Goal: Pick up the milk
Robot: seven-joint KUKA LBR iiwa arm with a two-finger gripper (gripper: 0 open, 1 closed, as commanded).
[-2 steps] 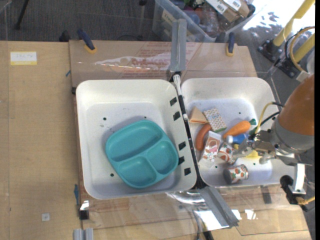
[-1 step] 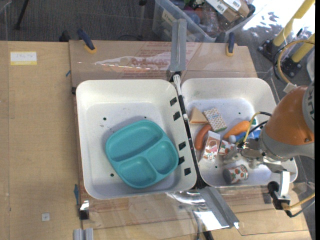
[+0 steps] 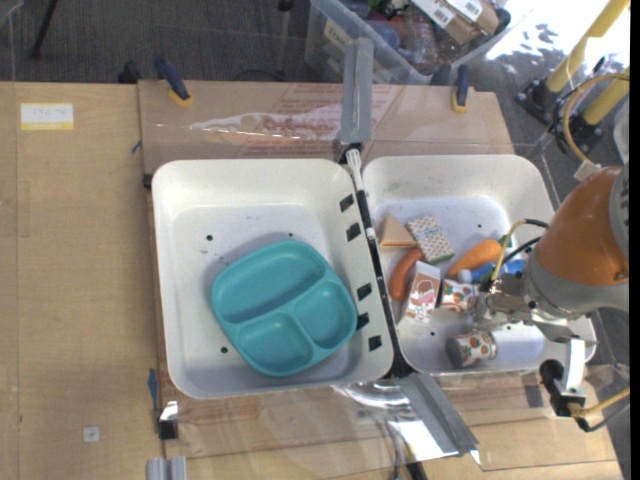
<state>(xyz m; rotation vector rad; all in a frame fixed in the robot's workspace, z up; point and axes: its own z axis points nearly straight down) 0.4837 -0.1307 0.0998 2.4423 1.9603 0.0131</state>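
White and red, the milk carton (image 3: 423,293) lies tilted in the right bin (image 3: 455,173), close to the divider between the two bins. Just beside it, on its left, lies an orange-red sausage-shaped piece (image 3: 403,272); to its right sits a small printed box (image 3: 459,296). Above them rest a tan wedge (image 3: 395,233) and a patterned packet (image 3: 430,237), the two touching. An orange carrot-like piece (image 3: 477,256) lies to the right of the packet. A small can (image 3: 472,348) lies on its side near the bin's front wall. The claw (image 3: 490,303) sits low in the bin, to the right of the printed box and apart from the carton; whether it is open or closed cannot be told, and nothing is seen held in it. The arm (image 3: 580,253), grey with an orange band, enters from the right. The left bin (image 3: 200,183) carries a teal divided plate (image 3: 283,308). Both bins stand on a wooden tabletop (image 3: 70,268).
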